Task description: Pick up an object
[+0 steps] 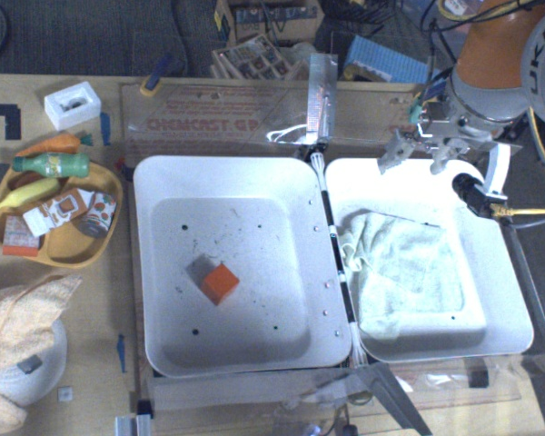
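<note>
The two-finger gripper (421,155), jaws spread and empty, hangs over the right white bin's (509,325) far edge, above the crumpled white cloth (404,262), while the small orange cube (221,283) lies well left.

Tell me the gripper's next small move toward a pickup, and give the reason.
Probably bring the gripper down and forward over the towel. It hangs above the far edge of the right bin with its fingers spread and nothing between them, and the crumpled white towel lies just below it in that bin. The orange block sits in the left bin, a longer reach away.
</note>
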Robot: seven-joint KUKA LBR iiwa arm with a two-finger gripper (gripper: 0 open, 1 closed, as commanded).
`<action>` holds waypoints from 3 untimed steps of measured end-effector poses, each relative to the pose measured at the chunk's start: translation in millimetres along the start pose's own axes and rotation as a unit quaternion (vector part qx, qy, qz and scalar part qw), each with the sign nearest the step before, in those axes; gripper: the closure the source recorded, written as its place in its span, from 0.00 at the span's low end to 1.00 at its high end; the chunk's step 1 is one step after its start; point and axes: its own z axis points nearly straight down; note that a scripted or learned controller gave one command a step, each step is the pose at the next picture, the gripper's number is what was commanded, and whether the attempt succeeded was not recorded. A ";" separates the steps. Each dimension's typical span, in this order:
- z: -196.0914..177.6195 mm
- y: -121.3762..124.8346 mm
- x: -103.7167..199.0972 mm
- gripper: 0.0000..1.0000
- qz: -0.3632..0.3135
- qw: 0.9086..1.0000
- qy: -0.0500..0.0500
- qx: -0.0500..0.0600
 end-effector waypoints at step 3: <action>13.2 -89.6 -67.9 0.00 0.089 0.996 0.001 0.001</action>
